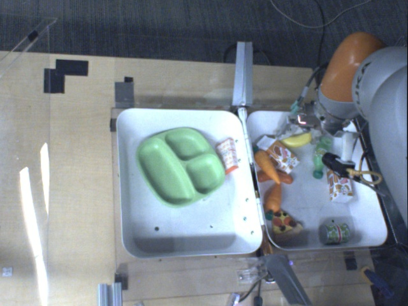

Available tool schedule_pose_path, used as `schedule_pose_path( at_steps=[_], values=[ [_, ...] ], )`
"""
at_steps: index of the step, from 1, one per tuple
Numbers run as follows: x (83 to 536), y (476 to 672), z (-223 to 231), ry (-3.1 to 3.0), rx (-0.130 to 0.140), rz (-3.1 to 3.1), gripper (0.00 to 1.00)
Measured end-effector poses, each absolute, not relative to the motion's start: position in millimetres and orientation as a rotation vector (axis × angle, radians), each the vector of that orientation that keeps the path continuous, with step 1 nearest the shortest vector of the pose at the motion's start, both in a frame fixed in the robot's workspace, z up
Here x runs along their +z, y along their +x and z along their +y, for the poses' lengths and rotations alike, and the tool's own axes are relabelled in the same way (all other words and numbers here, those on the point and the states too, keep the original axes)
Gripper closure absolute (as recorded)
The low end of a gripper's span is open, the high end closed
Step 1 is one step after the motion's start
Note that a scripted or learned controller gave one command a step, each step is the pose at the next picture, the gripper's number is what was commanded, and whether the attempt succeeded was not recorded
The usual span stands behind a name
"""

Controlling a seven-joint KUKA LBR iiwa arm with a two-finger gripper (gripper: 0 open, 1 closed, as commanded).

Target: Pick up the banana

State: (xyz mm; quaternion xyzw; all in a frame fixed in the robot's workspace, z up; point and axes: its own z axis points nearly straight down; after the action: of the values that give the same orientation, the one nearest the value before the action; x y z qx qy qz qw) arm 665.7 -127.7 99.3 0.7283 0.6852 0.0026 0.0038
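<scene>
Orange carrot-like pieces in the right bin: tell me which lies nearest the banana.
The upper carrot, lying slantwise just below the banana; the other orange piece sits lower, toward the bin's front.

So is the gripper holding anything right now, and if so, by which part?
Cannot be told. The gripper is low over the right bin, right at the banana, but the arm blocks the view of any hold.

Pale wood bench on dark carpet

A light wooden benchtop [70,190] fills the view from 6 to 9 o'clock; dark blue-grey carpet [140,14] runs across 12 o'clock, with a thin cable [305,16] looping at 1 o'clock. Black tape marks [64,74] sit at 10 o'clock, and light glare streaks [30,203] lie at 8 o'clock.
</scene>
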Motion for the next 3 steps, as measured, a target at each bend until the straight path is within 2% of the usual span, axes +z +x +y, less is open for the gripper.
schedule_pose_path(
  at_steps=[1, 2, 3],
  values=[
    [93, 671.3, -157, 2.236, 0.005, 2.204, 0.0],
    [105, 673.0, -156, 2.227, 0.006, 2.208, 1.0],
    [218, 670.9, -133, 2.195, 0.01, 2.237, 1.0]
  ],
)
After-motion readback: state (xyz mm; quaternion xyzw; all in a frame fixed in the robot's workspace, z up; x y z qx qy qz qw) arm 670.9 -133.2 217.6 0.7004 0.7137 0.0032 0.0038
